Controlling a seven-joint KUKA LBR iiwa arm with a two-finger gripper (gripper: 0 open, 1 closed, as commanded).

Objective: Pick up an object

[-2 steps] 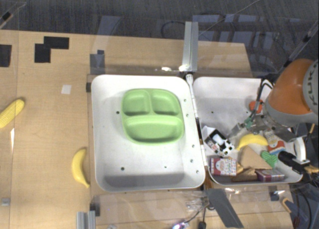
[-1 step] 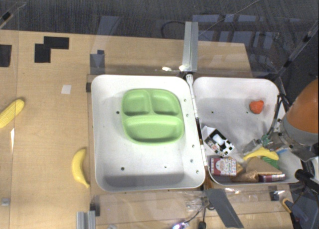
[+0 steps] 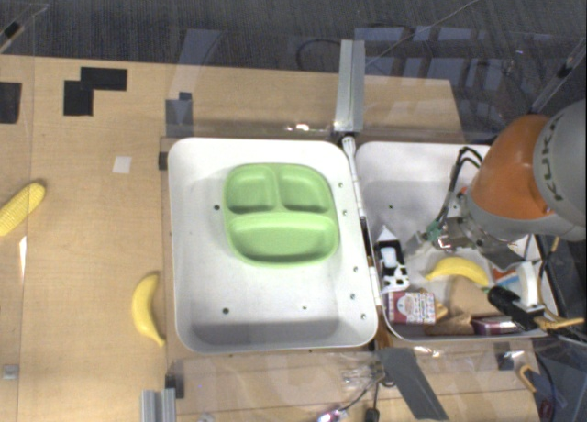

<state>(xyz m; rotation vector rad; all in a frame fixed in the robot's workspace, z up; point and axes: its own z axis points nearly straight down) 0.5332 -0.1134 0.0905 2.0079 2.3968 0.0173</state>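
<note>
Over the right bin (image 3: 404, 168) hangs the arm (image 3: 518, 182), low so its gripper (image 3: 438, 238) can reach the clutter; whether it is wide or narrow I cannot tell. Just below lies a banana (image 3: 460, 271), seemingly the target, unheld.

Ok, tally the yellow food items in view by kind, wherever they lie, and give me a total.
Bananas: 2, one on the bench left of the bins, one in the right bin under the arm.
Corn cobs: 1, at the bench's left edge.
Total: 3 yellow food items.
</note>
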